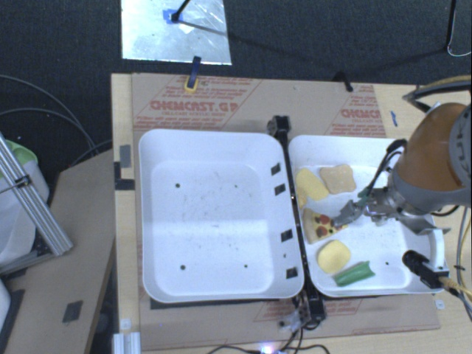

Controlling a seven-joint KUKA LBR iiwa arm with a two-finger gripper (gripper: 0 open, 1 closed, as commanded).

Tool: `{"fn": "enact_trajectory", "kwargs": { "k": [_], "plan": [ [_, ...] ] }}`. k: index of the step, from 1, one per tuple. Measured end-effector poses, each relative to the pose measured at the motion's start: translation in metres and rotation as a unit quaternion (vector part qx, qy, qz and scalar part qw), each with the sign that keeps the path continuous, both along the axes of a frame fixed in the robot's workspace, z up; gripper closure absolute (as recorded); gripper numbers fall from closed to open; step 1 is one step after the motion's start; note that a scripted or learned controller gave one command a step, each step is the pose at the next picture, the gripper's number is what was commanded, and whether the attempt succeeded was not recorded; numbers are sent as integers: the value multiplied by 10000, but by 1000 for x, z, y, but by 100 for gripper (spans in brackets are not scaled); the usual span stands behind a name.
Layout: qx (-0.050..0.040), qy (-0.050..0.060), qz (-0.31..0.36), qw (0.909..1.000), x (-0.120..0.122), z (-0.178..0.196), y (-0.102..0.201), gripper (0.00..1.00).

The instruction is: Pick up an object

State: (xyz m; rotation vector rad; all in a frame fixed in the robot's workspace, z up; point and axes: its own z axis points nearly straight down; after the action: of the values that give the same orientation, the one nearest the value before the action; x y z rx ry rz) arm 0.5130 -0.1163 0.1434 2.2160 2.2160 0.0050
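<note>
The right bin [376, 150] holds several toy foods: a tan toast slice [337, 178], a pale yellow piece [310, 185], a pizza slice [319, 226], a round yellow piece [333, 255] and a green pepper [354, 273]. My gripper [344, 218] reaches in from the right and hangs low over the bin's middle, its tip right beside the pizza slice. Nothing shows between its fingers.
The left bin [214, 212] lies beside the right one, with a black divider clip [281, 126] between them. The arm's orange band [439, 150] and grey wrist cover the right bin's far right side. Cardboard lies under both bins.
</note>
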Motion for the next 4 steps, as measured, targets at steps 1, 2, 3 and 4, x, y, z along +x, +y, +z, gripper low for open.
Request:
{"fn": "enact_trajectory", "kwargs": {
  "k": [1, 2, 3, 4],
  "plan": [
    [21, -60, 66, 10000, 14, 150, 64, 0],
    [45, -42, 76, 10000, -26, 258, 152, 0],
    [17, -7, 49, 10000, -25, 262, 146, 100],
    [19, 59, 40, 10000, -27, 181, 190, 100]
  ]
}}
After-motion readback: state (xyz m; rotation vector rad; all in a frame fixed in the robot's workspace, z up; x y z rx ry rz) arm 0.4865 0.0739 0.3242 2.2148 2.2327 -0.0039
